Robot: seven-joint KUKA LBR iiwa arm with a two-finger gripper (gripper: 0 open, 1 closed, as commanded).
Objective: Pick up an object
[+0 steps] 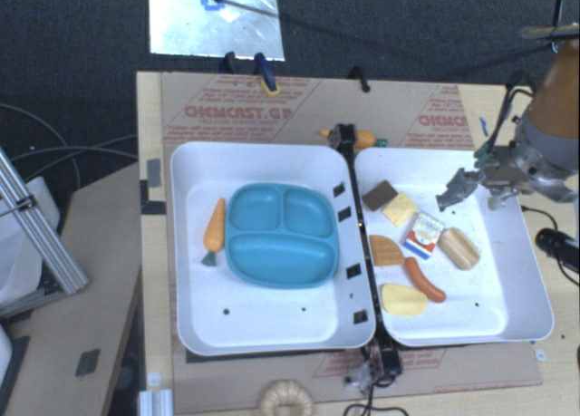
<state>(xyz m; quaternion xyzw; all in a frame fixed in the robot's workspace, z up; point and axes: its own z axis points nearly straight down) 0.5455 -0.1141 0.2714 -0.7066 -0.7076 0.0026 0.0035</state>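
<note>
Hovering over the right bin [507,314], my gripper [453,191] looked open, prob. empty, w/ the small carton [423,234] just below: light, stiff, slick-sided, best pinched across its narrow faces.

1. Above the right bin [521,251], the arm [553,129] shows a broad orange band over a grey wrist section.
2. Thin dark cables loop beside the wrist, on its side toward the left bin.
3. The end effector [456,189] is dull grey metal, angular, ending in dark pointed fingers.
</note>
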